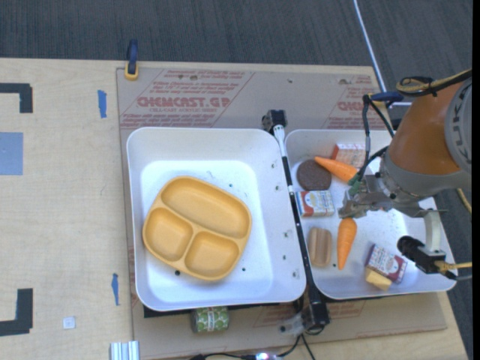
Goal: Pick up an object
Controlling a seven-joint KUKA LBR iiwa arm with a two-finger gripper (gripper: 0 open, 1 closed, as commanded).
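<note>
My gripper [358, 204] hangs over the middle of the right bin [427, 285]. Its tip sits right at the broad top end of an orange carrot [346, 243], which points toward the bin's front. From above I cannot make out whether the carrot is between the fingers. A second carrot [337, 169] lies at the back of the bin, beside a brown round disc [313, 175].
The right bin also holds a small red and white box [348, 154], a carton [316, 203], a tan bun [320, 247], a red packet [387, 261] and a yellow wedge [378, 279]. The left bin [262, 163] holds a yellow divided plate [196, 227]. A green can [211, 319] lies in front.
</note>
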